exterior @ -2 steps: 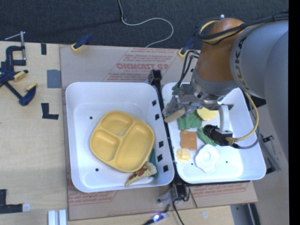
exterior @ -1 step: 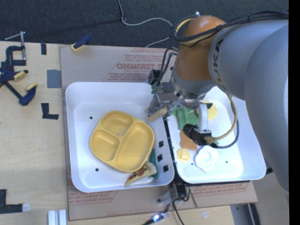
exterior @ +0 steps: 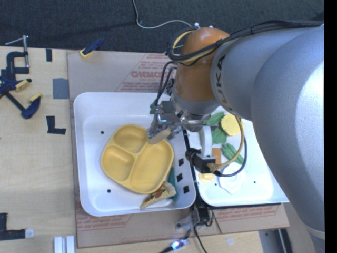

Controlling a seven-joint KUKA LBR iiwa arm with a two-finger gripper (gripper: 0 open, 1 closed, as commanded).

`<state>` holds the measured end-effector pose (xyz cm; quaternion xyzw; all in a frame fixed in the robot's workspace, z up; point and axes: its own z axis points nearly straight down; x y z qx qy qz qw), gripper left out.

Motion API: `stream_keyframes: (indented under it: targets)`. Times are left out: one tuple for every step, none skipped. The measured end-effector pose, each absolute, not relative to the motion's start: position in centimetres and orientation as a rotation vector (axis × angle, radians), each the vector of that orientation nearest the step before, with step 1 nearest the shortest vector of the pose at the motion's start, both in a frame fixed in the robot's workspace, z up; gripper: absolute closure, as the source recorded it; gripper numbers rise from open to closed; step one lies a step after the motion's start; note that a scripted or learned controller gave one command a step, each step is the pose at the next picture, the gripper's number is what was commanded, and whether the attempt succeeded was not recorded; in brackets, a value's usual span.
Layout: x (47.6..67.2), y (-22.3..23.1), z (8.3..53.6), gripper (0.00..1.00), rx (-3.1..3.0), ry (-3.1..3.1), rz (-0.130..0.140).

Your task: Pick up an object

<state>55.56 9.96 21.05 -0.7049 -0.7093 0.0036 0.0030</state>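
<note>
Looking down at the bench, we see the grey arm (exterior: 274, 83) sweep in from the right of the frame, its orange band (exterior: 197, 62) sitting above centre, and the gripper (exterior: 160, 130) hanging low over the left bin (exterior: 84, 141). The fingertips sit right at the upper right rim of a yellow divided plate (exterior: 138, 159), which lies flat in the middle of that bin with three compartments showing. We cannot tell whether the fingers are spread or closed, since the wrist body and cabling hide most of them, and we cannot tell if they touch the plate's edge or hover just above it. Below the plate, near the bin's lower right corner, lies a slice of toy pizza (exterior: 158, 195), touching or nearly touching the plate's lower rim. The right bin (exterior: 253, 186) is largely covered by the arm; in its visible part we see a round yellow piece (exterior: 230, 124), green pieces (exterior: 220, 137) beside it, a small orange block (exterior: 216, 155), and a white item (exterior: 231, 182) lower down. At the upper left of the frame, blue clamps (exterior: 21, 96) with yellow tips rest on the wooden bench (exterior: 31, 167), well apart from both bins.
</note>
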Motion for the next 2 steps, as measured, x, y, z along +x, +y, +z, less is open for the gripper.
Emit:
stream_keyframes:
  targets:
    - [55.5, 9.4, 21.1, 1.00, -2.214, -2.222, 0.011]
    - [55.4, 8.8, 22.9, 1.00, -2.216, -2.222, 0.007]
